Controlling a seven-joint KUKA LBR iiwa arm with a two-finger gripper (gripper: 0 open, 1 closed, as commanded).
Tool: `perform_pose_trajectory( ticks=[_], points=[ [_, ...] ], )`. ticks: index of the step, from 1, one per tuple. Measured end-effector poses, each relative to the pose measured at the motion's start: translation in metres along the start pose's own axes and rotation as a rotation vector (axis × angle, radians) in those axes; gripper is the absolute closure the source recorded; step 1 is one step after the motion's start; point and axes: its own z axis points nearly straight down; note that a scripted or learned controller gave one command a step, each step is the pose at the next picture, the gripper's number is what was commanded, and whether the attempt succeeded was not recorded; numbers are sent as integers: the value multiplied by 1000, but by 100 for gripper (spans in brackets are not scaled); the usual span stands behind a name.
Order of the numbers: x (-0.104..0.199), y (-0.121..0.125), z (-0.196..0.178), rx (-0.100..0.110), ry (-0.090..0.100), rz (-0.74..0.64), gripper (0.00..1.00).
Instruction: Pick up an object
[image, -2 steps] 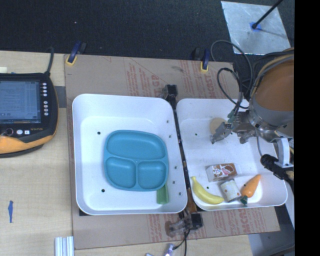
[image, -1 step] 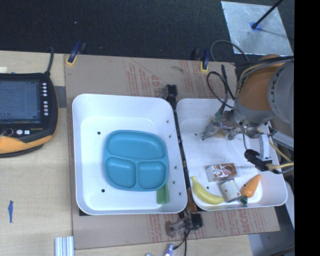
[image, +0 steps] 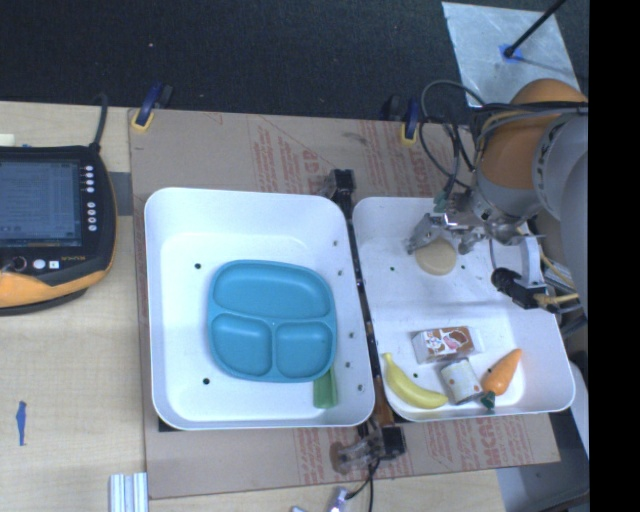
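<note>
My gripper (image: 441, 238) hangs over the far part of the right bin (image: 395, 300), its fingers spread open. A round beige piece (image: 437, 260) lies on the bin floor just in front of and below the fingertips; nothing is held between them. Along the bin's near side lie a brown and white packet (image: 441, 343), a yellow banana (image: 413, 385), a small grey-white block (image: 460, 380) and an orange carrot (image: 503, 370). The arm's grey body and orange band (image: 520, 130) come in from the right.
The left bin (image: 170, 300) holds a blue divided plate (image: 272, 320) and a green stick (image: 325, 390) at its near right corner. A teach pendant (image: 45, 225) rests on the bench at far left. Cables loop above the gripper.
</note>
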Motion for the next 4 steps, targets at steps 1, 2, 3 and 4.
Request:
perform_pose_trajectory(
  ticks=[1, 2, 3, 4],
  points=[
    [-2, 0, 0, -1, 0, 2, 0],
    [-4, 0, 0, -1, 0, 2, 0],
    [-7, 0, 0, -2, -1, 3, 0],
    [-6, 0, 0, -1, 0, 2, 0]
  ],
)
